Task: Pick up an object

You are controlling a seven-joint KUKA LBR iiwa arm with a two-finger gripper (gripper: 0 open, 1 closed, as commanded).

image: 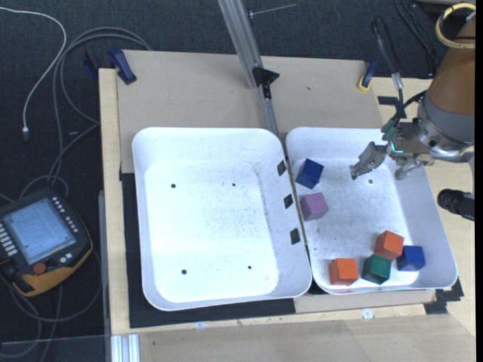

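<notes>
So the picking has not happened yet, as far as I can see. The gripper (pixel 383 166) hangs over the right bin (pixel 355 210) with its two fingers spread apart and nothing between them. All six blocks sit on the bin floor. A blue block (pixel 309 173) and a purple block (pixel 314 205) lie near the left wall. Two orange blocks (pixel 343 271), a green block (pixel 377 268) and another blue one huddle at the front. It must choose one, go down, squeeze and lift.
</notes>
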